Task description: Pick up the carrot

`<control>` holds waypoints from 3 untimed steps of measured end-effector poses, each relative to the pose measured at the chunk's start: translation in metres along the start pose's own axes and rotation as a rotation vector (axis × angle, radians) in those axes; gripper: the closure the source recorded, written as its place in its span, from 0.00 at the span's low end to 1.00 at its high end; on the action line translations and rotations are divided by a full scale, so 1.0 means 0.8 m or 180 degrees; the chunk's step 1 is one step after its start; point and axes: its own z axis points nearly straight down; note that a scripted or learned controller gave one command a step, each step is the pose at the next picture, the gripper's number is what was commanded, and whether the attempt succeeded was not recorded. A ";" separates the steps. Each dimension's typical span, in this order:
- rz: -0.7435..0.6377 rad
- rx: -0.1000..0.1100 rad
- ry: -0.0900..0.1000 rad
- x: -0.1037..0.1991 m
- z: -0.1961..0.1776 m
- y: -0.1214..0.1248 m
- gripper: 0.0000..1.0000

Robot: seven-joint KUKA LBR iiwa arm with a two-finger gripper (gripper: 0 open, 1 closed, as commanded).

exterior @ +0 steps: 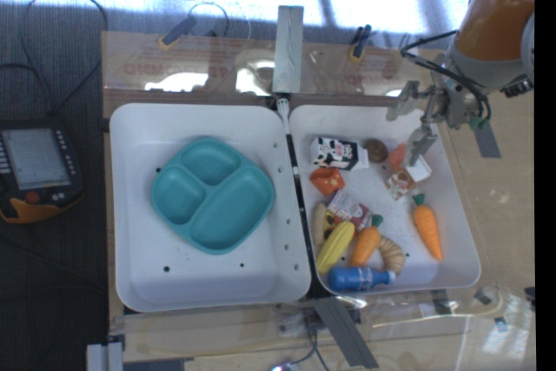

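Note:
Two orange carrots with green tops lie in the right bin [460,269]. One carrot [426,228] rests near the bin's right wall. The other carrot [367,244] lies in the pile at the front, between a corn cob [335,247] and a bread roll [393,255]. My gripper [422,141] hangs over the bin's back right part, above a small packet [402,183] and a red piece [397,157]. It is well behind the right-hand carrot and apart from it.
The right bin also holds a cow-patterned carton [334,154], a red pepper [327,180], a brown ball [376,149], a wrapper [346,205] and a blue bottle [358,278]. A teal divided plate [213,194] sits in the left bin [130,274].

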 end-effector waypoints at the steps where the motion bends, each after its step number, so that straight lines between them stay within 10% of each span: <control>1: -0.0660 -0.0004 -0.0010 0.053 0.136 -0.026 0.00; 2: -0.1488 0.0015 -0.0034 0.168 0.140 -0.047 0.00; 3: -0.1493 0.0037 -0.0054 0.164 0.124 -0.047 1.00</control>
